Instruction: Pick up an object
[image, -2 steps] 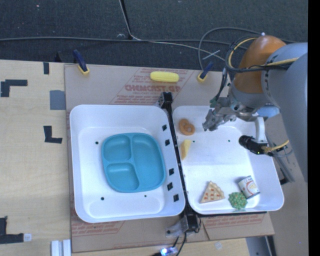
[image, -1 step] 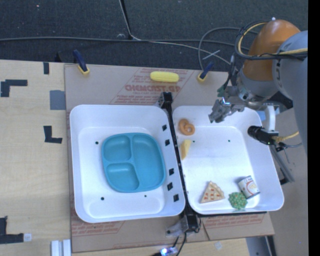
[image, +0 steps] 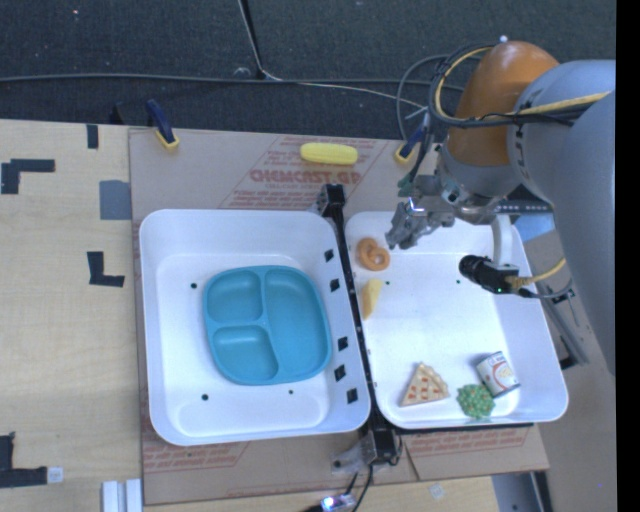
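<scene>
Jaws (image: 403, 232) hang over the far left corner of the right bin (image: 520, 335), pointing down and left; fingers too dark and small to read, so cannot tell whether they are spread or closed, and nothing is visibly between them. Just beside the tips, lower left: one doughnut (image: 373, 254), brown and ring-shaped, lying on the bin floor near the divider. Whether the tips touch it cannot be told. Just below the doughnut, one pale yellow piece (image: 371, 297) against the left wall of the same bin. Along the near edge of that bin, three more items: one pizza slice (image: 425, 385), one green broccoli floret (image: 476, 400) just beside it, one small can (image: 497, 373) tilted, close to the broccoli. Count in right bin: five objects. Left bin (image: 170, 330) holds one blue tray (image: 267, 324) with three compartments, sitting flat near the middle. Two white bins in all, side by side, joined by a black strip with clips. Both rest on a cardboard sheet (image: 230, 165) on the table (image: 60, 330). On the cardboard beyond the bins: one yellow banana-like object (image: 328, 153). One blue-handled clamp (image: 160, 124) at the sheet's far left corner. Black tape marks on the table's left side. Grey arm (image: 580, 150) with orange band enters from the right.
</scene>
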